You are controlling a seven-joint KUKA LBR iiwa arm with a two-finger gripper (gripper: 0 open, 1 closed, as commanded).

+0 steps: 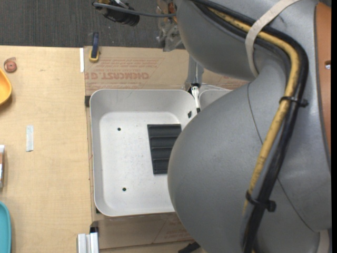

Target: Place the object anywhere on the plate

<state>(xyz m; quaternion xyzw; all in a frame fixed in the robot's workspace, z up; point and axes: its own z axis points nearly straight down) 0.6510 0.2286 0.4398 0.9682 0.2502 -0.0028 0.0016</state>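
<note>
A black ribbed rectangular piece (163, 147) lies flat on the floor of the left white bin (105, 157). Its right side is hidden under my arm. The bulky grey arm (247, 141) hangs over the right half of the view. It covers the left bin's right edge and nearly all of the right bin, of which only a far corner (216, 95) shows. Whatever lies beneath the arm is hidden.
A yellow cable (274, 130) and a black one run along the arm. Brown cardboard (137, 70) lies behind the bins. On the wooden bench at left are an orange rim (4, 88), a teal edge (4, 228), a small white strip (29, 138) and a red disc (10, 65).
</note>
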